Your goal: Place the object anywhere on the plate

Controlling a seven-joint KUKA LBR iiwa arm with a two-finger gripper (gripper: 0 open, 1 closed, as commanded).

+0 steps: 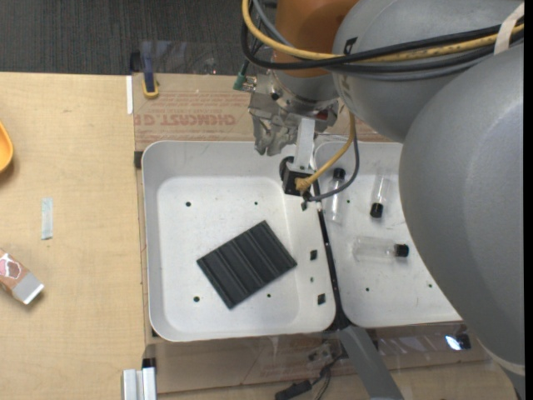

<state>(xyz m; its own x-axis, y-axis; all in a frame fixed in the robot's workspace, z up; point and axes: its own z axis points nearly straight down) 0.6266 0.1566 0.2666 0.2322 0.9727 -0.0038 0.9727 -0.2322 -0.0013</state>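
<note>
Black ribbed rectangular plate [246, 263] was laid flat, uncovered for receiving, in shallow white bin [155, 248]; tool [271, 144] was held over far rim, closure indeterminable.

The bench [67, 140] is viewed from above at a slant, fairly near; one white bin [166, 248] is framed at centre, a second bin [375, 294] at lower right, partly covered by the arm [450, 140].

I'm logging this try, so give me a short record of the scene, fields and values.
plate: dark ribbed plate, flat and askew in the left bin
on the plate: nothing yet
objects: upper tube and lower tube, clear with black caps, lying apart in the right bin
gripper: gripper at the left bin's far rim, near where the bins meet
</note>
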